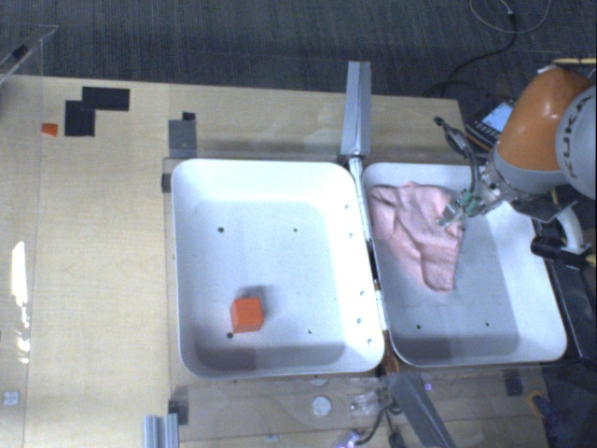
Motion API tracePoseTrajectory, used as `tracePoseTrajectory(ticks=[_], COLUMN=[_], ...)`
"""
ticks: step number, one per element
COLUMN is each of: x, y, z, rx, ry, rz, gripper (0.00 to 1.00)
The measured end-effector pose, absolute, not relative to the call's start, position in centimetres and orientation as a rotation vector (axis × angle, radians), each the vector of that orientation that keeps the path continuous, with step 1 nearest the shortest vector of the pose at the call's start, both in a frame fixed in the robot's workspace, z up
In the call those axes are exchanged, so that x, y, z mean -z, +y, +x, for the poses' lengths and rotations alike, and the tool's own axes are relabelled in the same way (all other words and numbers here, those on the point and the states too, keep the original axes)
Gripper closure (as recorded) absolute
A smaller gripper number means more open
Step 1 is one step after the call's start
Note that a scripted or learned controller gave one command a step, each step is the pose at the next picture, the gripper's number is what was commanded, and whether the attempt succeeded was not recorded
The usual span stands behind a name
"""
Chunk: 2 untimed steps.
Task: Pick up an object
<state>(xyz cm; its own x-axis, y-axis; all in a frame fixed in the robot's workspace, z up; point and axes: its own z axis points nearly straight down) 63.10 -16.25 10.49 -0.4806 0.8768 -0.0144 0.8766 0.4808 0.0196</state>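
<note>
Jaws (459,211) touch pink cloth's (415,231) right edge in right bin (485,343)

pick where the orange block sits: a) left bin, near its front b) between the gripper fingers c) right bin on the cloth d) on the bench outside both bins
a: the orange block lies on the floor of the left bin toward its front edge, while the pink cloth lies in the right bin by the gripper.

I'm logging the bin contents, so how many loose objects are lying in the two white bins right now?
2. An orange block sits near the front of the left bin. A pink cloth lies crumpled in the right bin, under the gripper. The cloth could hide something small.
</note>
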Motion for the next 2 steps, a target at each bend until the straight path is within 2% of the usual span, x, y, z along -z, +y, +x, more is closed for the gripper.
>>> tracePoseTrajectory(ticks=[1,2], x=[-18.6,-18.5], y=[-11.1,-3.4], z=[67.1,67.0], rx=[-0.008,-0.005], ry=[2.727,2.659], rz=[1.539,1.664], gripper=[1.0,1.0])
